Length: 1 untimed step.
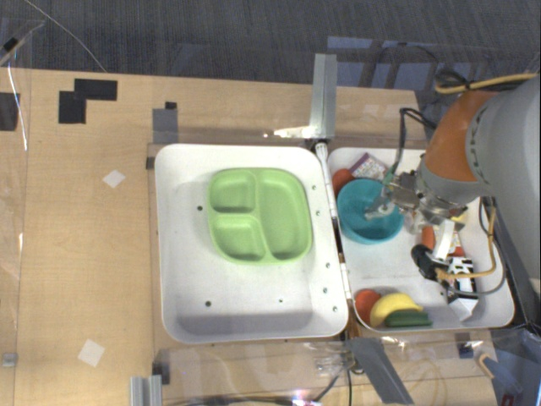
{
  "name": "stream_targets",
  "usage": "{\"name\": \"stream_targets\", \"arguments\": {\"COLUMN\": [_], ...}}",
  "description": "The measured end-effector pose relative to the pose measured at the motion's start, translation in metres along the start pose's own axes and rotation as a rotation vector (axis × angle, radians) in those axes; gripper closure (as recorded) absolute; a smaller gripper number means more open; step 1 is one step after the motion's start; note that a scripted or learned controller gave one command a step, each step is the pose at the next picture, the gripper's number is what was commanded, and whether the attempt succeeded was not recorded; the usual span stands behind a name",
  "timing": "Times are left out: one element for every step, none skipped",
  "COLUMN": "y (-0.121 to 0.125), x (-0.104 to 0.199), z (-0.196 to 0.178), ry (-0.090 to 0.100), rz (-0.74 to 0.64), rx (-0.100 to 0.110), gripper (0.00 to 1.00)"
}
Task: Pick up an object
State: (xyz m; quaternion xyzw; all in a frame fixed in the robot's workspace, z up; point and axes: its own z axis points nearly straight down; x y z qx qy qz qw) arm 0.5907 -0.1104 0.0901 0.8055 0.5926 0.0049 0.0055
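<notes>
Claw over round teal bowl; green compartmented plate apart

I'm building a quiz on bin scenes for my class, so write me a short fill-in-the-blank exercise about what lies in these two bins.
1. The green divided plate lies in the ____ bin as the camera sees it.
2. The bowl under the arm's wrist is coloured ____.
3. The yellow banana-shaped toy lies near the right bin's ____ edge.

Missing words: left; blue (teal); front (lower)
</notes>
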Motion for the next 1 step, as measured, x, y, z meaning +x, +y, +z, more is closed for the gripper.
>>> {"name": "stream_targets", "arguments": {"y": [0.0039], "x": [-0.0008], "z": [-0.0156], "ry": [0.000], "rz": [-0.004], "rx": [-0.010], "gripper": [1.00]}}
